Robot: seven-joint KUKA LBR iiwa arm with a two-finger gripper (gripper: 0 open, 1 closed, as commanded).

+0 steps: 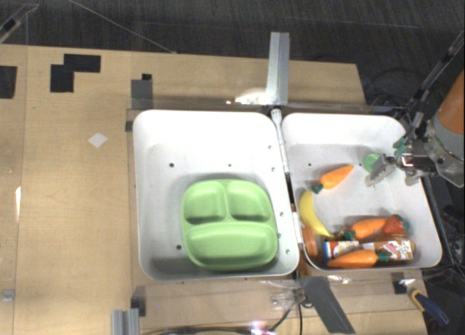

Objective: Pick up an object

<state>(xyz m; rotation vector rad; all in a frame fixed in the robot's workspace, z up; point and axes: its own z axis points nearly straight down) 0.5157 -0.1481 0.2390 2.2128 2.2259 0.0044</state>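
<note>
The right bin point(341, 137) holds toy food. A small orange carrot point(336, 176) lies near its middle, and a yellow banana point(312, 214) curves along its left wall. At the front lie a larger carrot point(370, 227), a labelled bottle point(378, 250) and another orange piece point(354, 259). My gripper point(386, 165) reaches in over the bin's right rim, above the floor near the right wall. A small green object point(373, 160) sits right at its tip; whether it is gripped is unclear.
The left bin point(167, 144) holds a green divided plate point(229, 222) at its front. A metal post point(279, 65) stands behind the seam between the bins. The grey arm with its orange band point(450, 112) enters from the right edge.
</note>
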